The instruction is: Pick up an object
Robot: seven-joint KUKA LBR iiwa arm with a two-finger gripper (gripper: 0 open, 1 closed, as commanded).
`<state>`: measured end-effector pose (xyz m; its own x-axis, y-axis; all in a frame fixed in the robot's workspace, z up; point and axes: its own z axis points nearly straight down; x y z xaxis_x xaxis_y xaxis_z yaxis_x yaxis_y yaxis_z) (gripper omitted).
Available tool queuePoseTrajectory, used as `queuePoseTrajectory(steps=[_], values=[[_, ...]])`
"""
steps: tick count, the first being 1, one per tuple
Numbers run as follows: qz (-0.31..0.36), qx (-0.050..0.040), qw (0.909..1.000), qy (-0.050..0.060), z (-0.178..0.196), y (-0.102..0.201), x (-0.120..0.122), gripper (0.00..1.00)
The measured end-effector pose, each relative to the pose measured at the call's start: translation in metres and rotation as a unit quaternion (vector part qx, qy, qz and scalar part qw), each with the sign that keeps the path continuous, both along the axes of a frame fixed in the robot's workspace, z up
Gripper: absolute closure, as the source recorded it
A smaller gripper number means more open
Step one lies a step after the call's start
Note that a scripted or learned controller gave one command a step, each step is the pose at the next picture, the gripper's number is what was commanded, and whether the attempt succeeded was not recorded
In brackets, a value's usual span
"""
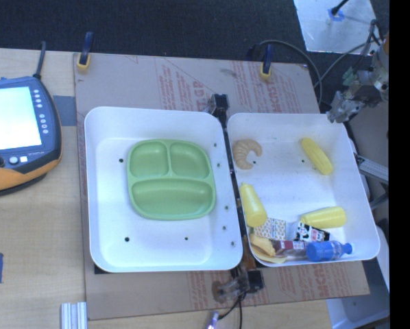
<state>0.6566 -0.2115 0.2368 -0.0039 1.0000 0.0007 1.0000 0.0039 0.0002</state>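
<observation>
The right bin [349, 184] holds a tan croissant [247, 152] at its back left and a yellow corn cob [316, 155] at the back right. A yellow bottle [253, 205] lies along the left wall, and another yellow piece [323, 217] sits nearer the front right. At the front lie a blue bottle [327, 250], a black-and-white patterned carton [309, 233] and a yellow peel-like item [265, 248]. My gripper [341, 107] hangs just outside the bin's back right corner, above the rim and apart from every object.
The left bin [109, 184] carries a green divided plate [171, 179]. A tablet pendant [16, 132] rests on the bench at far left. Clamps [83, 60] and cables run along the cardboard's back edge.
</observation>
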Motion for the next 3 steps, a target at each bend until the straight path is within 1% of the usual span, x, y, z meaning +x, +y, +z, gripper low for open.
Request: queuePoseTrajectory(steps=[1, 2, 3], values=[[0.001, -0.0005, 1.0000, 0.002, -0.026, 0.000, 0.000, 1.00], [0.001, -0.0005, 1.0000, 0.002, -0.036, 0.000, 0.000, 1.00], [0.000, -0.0001, 1.0000, 0.000, -0.011, 0.000, 0.000, 1.00]])
